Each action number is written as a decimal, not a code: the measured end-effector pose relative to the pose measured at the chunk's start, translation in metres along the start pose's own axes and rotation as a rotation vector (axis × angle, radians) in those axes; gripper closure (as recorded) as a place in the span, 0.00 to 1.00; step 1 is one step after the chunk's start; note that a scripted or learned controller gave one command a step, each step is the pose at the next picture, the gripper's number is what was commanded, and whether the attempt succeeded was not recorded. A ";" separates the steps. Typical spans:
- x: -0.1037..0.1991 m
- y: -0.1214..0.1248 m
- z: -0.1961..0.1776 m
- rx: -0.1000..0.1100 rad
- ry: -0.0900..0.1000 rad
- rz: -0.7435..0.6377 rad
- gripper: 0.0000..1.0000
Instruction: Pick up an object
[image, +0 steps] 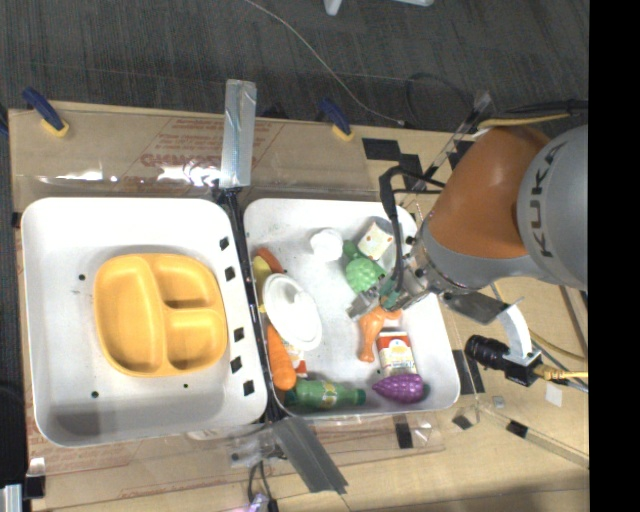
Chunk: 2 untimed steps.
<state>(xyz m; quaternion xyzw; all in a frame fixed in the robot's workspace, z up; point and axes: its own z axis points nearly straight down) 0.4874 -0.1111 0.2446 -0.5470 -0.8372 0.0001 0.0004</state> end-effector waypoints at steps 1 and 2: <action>0.004 0.090 -0.028 -0.003 0.000 0.043 1.00; 0.004 0.090 -0.037 0.001 -0.002 0.037 1.00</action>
